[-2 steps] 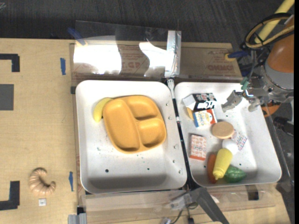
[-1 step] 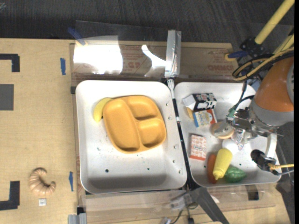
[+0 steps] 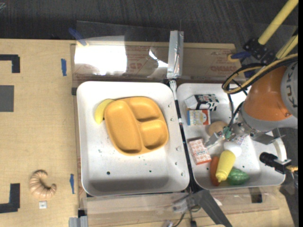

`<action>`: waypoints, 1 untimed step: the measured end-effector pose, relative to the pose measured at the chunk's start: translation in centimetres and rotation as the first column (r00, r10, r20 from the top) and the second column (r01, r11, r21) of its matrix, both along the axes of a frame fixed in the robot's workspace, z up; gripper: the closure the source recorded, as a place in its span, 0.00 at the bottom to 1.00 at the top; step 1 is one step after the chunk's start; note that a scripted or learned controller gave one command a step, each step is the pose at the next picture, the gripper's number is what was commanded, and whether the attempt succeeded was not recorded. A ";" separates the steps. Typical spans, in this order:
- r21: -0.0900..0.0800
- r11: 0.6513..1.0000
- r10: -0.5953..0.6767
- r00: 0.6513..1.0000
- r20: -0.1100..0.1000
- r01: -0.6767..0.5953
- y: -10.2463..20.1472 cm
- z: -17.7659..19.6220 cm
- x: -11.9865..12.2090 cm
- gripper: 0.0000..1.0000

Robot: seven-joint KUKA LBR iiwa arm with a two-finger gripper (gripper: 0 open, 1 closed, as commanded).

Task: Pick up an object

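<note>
**White bins, and the arm low over the right one**

White plastic bins sit side by side on the desk (image 3: 33, 126). The left bin (image 3: 90, 164) holds an orange divided tray (image 3: 136, 124), lying flat near its middle, with a yellow banana-shaped piece (image 3: 99, 110) tucked against the tray's far left edge.

The right bin (image 3: 270, 174) is crowded. At its far side lies a small black-and-white carton (image 3: 203, 100), and just near of it a small box with a blue and red front (image 3: 198, 117). A tan rounded object (image 3: 215, 127) rests right beside that box. Nearer, along the bin's left wall, lies a red-and-white packet (image 3: 199, 151). At the near side a yellow bottle (image 3: 225, 164) lies tilted, its white cap pointing far and right; a red-orange piece (image 3: 214, 167) touches its left side and a green piece (image 3: 238, 176) its right.

The arm, grey with an orange band (image 3: 265, 100), reaches in from the right. Its jaws (image 3: 229, 134) hang over the middle of the right bin, just beside the tan object and just far of the bottle's cap. Whether the jaws are open or closed cannot be told, and nothing is seen between them.

Outside the bins, on the near left of the desk, lies a curled tan pastry-like toy (image 3: 42, 183). Blue tape marks (image 3: 63, 66) dot the desk, and a clear sheet (image 3: 123, 56) stands behind the bins.
</note>
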State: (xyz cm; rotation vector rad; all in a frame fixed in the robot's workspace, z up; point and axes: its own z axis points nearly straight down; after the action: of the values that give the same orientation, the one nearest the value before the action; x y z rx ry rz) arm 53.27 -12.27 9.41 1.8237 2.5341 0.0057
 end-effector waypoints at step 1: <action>-0.004 1.000 -0.003 1.000 0.010 0.003 -0.1 1.0 0.3 1.00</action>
State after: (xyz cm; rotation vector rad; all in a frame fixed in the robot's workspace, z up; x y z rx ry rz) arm 53.57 -12.40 10.42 1.8215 2.5232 0.0100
